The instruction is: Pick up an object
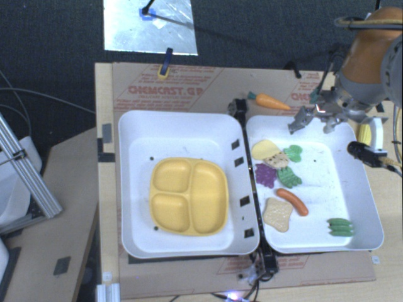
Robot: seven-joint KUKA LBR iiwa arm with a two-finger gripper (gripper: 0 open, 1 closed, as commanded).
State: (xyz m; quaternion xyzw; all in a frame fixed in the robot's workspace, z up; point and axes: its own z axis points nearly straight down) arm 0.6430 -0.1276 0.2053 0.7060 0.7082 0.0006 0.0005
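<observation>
At the near edge of the right bin (362, 190) lie green beans (340, 227) toward its near right corner and a slice of bread (277, 214) toward its near left, with a sausage (293, 202) just beyond. Farther in sit purple grapes (265, 175), a green leafy piece (289, 177), a cracker (276, 160) and a yellow wedge (264, 148). The left bin (132, 187) holds a yellow tray (189, 195). Over the right bin's far edge hangs the end effector (313, 119), its two fingers spread apart with nothing between them. A carrot (269, 101) rests on the table past the bins.
</observation>
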